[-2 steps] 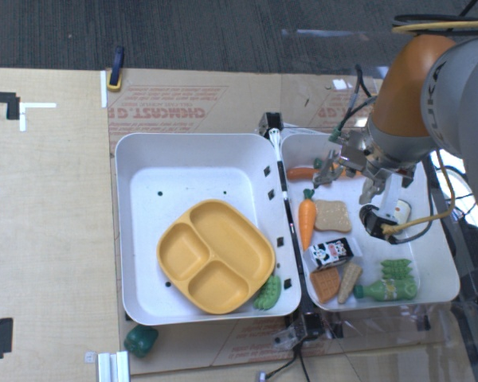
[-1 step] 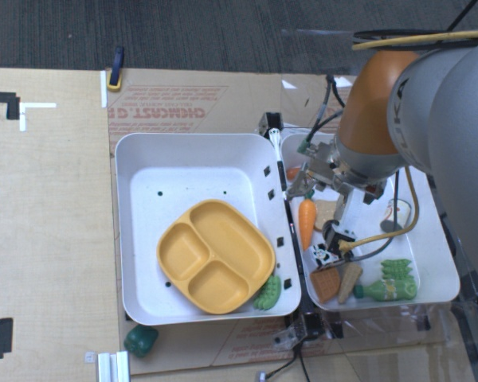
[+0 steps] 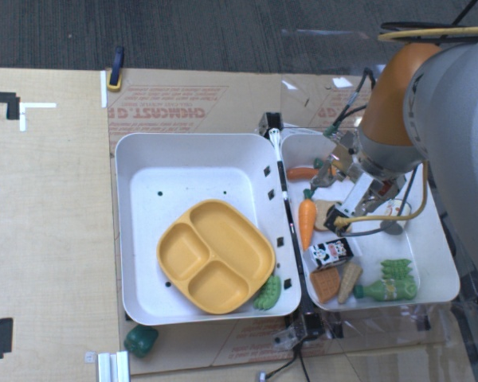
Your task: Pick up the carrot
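Observation:
The carrot (image 3: 306,223), orange with a small green top, lies lengthwise along the left wall of the right bin (image 3: 440,237). My gripper (image 3: 325,173) hangs over the upper left part of that bin, just above and to the right of the carrot's green end. Nothing shows between it and the carrot, and the carrot rests on the bin floor. A reddish-orange sausage-like piece (image 3: 301,173) lies right beside the gripper, to its left.
Below the carrot lie a black-and-white carton (image 3: 330,251), a toast slice (image 3: 325,285), a tan bread stick (image 3: 350,280) and green vegetables (image 3: 389,282). The left bin (image 3: 143,165) holds a yellow divided plate (image 3: 216,255) and a green item (image 3: 268,291). A green pepper (image 3: 141,339) sits outside on the bench.

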Controlling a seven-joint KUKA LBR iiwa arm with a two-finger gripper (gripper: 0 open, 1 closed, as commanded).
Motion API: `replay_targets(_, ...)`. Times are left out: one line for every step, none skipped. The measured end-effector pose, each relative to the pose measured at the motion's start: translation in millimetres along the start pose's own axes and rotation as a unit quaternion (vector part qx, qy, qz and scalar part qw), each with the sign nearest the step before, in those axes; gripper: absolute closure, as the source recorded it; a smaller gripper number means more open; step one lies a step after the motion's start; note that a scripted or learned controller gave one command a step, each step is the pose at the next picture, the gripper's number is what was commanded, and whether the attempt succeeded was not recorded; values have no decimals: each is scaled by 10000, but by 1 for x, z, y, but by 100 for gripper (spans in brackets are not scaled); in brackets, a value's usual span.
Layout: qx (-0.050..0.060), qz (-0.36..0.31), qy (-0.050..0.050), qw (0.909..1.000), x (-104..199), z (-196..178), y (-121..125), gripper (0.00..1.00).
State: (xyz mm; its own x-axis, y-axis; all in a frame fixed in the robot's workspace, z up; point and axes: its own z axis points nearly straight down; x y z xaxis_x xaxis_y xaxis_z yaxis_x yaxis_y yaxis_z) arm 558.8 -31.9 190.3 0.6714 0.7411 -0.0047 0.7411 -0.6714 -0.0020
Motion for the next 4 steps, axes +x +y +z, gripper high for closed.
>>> replay_targets(13,313,1,9995,26,0,-30,0)
replay_targets(16,46,-4,10000,42,0,-123,0)
replay_targets(-52,-566,100,9983,54,46,-138,0)
replay_targets(-28,-542,61,9985,52,40,-137,100)
